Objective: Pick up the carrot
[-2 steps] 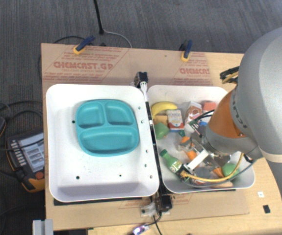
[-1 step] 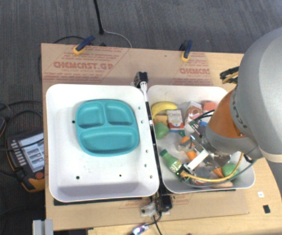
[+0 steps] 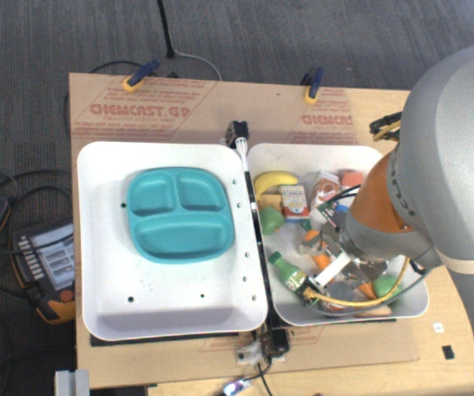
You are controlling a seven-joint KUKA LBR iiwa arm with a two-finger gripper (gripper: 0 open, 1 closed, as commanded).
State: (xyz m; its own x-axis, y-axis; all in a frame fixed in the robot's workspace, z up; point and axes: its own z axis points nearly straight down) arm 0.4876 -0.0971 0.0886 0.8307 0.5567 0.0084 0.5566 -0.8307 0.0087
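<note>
Dark grey carpet is showing around the tabletop (image 3: 138, 110), which is wearing a brown cardboard sheet held by two clamps along the upper edge. Left bin (image 3: 96, 304) is sitting mid-left of the frame, carrying a teal divided plate (image 3: 180, 214). Right bin (image 3: 414, 304) is sitting just beside it at centre-right, packed with toy food: banana (image 3: 274, 180) at its upper left, green pepper (image 3: 270, 219) below that, small carton (image 3: 293, 199) next to the banana, green bottle (image 3: 287, 272) near the lower left. Arm is reaching down from the right of the frame into the right bin; pincer (image 3: 329, 275) is hanging low over the clutter, cables looping around it. Can't tell its state. Carrot (image 3: 324, 262) is lying in the right bin, lower centre, just beside the pincer, partly hidden by it. Handheld controller (image 3: 43, 262) is lying on the floor at the far left.
</note>
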